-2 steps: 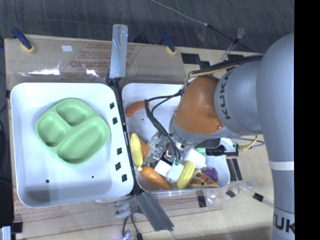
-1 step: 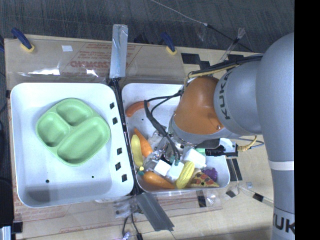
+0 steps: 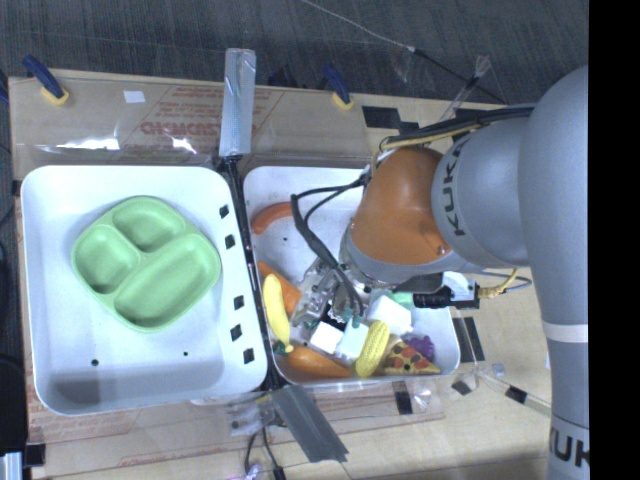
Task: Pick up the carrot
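The right bin (image 3: 300,183) holds a heap of toy food. An orange piece that looks like the carrot (image 3: 288,291) lies by the bin's left wall, partly under a yellow banana (image 3: 273,308). A second orange piece (image 3: 312,365) lies along the front wall, and I cannot tell for sure which of the two is the carrot. My gripper (image 3: 325,306) is down inside the bin, just right of the banana and the upper orange piece. The orange wrist band (image 3: 400,208) hides much of the bin's middle.
A corn cob (image 3: 373,346), white blocks (image 3: 338,340), purple grapes (image 3: 420,347) and a curved orange-red piece (image 3: 270,216) crowd the right bin. In the left bin (image 3: 60,358) sits a green divided plate (image 3: 147,260). Black cables loop near the wrist.
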Motion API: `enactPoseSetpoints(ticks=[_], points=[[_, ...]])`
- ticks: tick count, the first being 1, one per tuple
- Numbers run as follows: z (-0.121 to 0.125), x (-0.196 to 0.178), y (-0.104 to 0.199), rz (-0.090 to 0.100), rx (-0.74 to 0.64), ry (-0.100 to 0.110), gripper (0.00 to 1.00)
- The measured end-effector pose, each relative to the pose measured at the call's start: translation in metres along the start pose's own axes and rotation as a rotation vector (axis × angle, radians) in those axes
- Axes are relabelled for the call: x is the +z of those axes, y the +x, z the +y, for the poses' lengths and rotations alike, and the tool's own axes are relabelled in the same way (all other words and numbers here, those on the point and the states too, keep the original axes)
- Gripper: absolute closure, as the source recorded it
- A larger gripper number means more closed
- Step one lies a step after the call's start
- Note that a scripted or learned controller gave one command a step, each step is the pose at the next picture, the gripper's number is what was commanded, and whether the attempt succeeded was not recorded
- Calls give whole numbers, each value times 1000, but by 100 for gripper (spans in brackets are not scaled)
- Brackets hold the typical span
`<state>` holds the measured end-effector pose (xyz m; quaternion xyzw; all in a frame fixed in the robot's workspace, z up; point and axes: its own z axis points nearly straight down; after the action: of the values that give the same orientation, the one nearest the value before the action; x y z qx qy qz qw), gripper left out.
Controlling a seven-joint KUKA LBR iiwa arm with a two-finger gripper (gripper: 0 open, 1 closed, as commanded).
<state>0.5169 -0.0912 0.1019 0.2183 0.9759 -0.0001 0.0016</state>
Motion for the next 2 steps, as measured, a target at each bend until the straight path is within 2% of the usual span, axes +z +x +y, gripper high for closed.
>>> enactPoseSetpoints(ticks=[1,2], points=[[1,-10,-1,-1,-6,0,100],[73,-92,52,-2,-259,-2,100]])
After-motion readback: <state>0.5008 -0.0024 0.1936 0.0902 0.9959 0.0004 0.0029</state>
